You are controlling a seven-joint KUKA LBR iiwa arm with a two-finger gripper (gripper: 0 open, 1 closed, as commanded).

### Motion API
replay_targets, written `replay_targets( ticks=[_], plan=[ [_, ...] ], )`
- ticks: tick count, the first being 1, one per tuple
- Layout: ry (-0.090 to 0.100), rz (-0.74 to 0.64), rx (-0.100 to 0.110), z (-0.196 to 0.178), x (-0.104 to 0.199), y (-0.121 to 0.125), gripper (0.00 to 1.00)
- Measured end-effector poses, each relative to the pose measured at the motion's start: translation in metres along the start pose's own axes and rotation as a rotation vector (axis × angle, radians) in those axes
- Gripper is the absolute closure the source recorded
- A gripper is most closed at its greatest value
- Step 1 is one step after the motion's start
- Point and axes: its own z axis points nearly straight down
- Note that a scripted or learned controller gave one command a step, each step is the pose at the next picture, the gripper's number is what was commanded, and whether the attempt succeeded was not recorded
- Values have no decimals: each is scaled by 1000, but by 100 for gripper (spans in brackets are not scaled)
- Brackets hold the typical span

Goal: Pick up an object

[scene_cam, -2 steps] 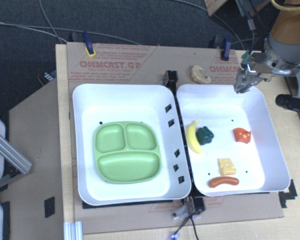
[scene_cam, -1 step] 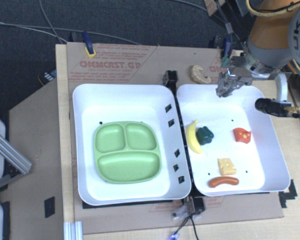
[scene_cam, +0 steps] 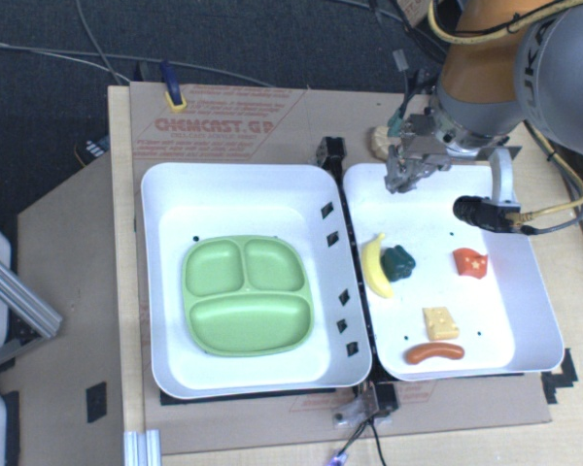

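A green divided plate (scene_cam: pixel 248 294) lies in the left bin (scene_cam: pixel 165 260). In the right bin (scene_cam: pixel 525 309), a banana (scene_cam: pixel 374 268) touches a dark green toy (scene_cam: pixel 399 262) near the left wall; cheese (scene_cam: pixel 440 321) and a sausage (scene_cam: pixel 434 353) sit toward the front edge, a red piece (scene_cam: pixel 471 262) further right. The gripper (scene_cam: pixel 404 180) hovers over the back edge, holding nothing visible; its opening cannot be told.

In the right bin (scene_cam: pixel 525 352) a yellow banana (scene_cam: pixel 374 267) lies touching a dark green piece (scene_cam: pixel 399 262). A red piece (scene_cam: pixel 471 262) sits apart; nearer the front, a cheese cube (scene_cam: pixel 440 321) above a sausage (scene_cam: pixel 434 353).
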Motion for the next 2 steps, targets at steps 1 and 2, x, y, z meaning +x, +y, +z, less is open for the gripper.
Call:
replay_targets(
  ticks=[1, 2],
  plan=[
    [0, 0, 0, 14, 55, 9, 100],
    [-1, 2, -4, 16, 97, 15, 100]
  ],
)
